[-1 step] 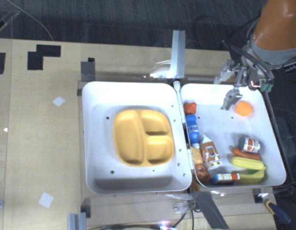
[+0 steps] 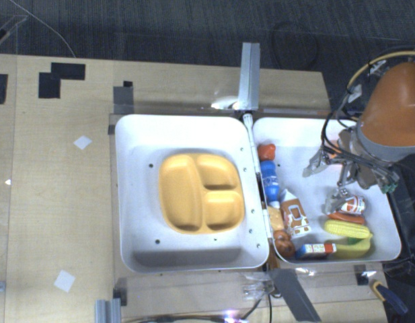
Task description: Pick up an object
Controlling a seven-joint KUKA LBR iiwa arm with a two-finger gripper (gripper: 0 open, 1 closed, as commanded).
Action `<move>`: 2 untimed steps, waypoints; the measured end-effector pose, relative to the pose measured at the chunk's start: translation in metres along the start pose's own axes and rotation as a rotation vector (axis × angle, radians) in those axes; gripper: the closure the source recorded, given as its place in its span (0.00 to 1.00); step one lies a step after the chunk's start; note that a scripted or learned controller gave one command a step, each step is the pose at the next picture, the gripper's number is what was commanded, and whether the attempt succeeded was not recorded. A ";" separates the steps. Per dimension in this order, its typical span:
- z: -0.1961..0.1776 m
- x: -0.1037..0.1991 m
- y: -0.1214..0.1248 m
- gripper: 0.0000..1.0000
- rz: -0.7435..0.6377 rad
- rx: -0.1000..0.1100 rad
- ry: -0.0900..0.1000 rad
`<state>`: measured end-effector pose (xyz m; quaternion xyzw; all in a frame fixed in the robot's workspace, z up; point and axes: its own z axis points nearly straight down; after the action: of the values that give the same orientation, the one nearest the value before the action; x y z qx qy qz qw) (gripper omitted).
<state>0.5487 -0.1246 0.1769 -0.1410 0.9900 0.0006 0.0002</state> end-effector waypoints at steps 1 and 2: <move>0.027 0.042 -0.047 0.00 -0.251 0.002 -0.003; -0.013 -0.001 -0.084 0.00 -0.453 0.004 -0.007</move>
<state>0.5728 -0.2050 0.1901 -0.3599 0.9330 -0.0008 0.0038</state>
